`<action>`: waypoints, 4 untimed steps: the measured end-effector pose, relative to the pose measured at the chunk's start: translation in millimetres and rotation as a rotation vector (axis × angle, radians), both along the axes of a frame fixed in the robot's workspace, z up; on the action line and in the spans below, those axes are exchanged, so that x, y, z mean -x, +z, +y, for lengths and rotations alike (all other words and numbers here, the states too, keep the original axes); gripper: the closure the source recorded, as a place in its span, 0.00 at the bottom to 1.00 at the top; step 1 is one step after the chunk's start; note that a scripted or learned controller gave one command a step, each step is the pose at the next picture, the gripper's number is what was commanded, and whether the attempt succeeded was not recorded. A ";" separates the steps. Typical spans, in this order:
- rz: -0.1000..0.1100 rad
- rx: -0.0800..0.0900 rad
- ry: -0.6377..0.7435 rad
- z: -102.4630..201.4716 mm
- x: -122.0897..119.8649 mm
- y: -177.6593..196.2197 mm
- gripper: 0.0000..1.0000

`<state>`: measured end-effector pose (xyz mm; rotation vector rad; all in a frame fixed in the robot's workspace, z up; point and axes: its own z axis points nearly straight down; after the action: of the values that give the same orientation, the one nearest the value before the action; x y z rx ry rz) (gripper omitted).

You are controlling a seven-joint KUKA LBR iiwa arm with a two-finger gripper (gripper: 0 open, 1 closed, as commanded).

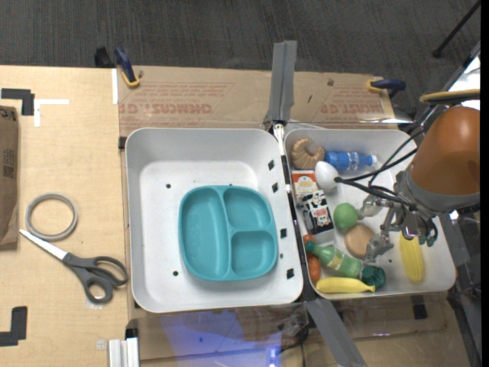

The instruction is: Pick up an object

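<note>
Arm is over the right bin [439,281], gripper [397,224] low among the clutter next to a tan round object [357,241] and a corn cob [412,257]. Can't tell the jaw state, too much cable and metal in the way. Green ball [345,215], banana [344,285] and milk carton [312,203] sit nearby. Left bin [145,205] holds a teal divided tray [228,232].

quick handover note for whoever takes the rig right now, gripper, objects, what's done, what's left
Gripper: low in the right bin, among the toys; whether it is open or shut cannot be told, and no object is seen held.
Objects: the corn cob, tan ball, green ball, banana and blue bottle all lie in the right bin. The teal tray sits in the left bin.
Done: the arm has reached into the bin.
Left: grasp and lift an object.
</note>
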<state>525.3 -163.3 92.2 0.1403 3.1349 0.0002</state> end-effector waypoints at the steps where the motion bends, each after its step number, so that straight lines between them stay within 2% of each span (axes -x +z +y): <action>1: -0.003 0.002 0.124 -58.9 -62.1 27.1 0.00; 2: 0.001 0.001 0.181 -58.4 -7.2 0.1 0.00; 3: 0.002 0.000 0.080 -56.9 19.0 -0.2 0.00; 4: 0.001 -0.001 0.055 3.0 -102.7 0.7 0.00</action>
<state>628.0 -160.3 92.9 0.0544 3.1389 0.0020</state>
